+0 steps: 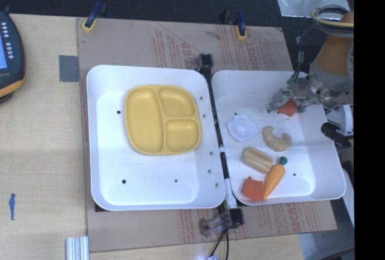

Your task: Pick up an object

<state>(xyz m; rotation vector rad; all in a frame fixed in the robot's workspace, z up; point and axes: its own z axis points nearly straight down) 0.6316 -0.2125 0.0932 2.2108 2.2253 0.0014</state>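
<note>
Carrot (pixel 274 179), croissant (pixel 277 139) share right bin (pixel 325 183); yellow tray (pixel 162 118) fills left bin (pixel 102 186); tool (pixel 287 102) grasps red piece (pixel 287 109).

plate (pixel 162 118) in left bin (pixel 102 132); carrot (pixel 274 179) perhaps right

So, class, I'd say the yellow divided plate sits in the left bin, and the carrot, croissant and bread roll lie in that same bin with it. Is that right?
Not quite. The camera view shows the yellow divided plate in the left bin, but the carrot, croissant and bread roll lie in the right bin, not with the plate.
</note>
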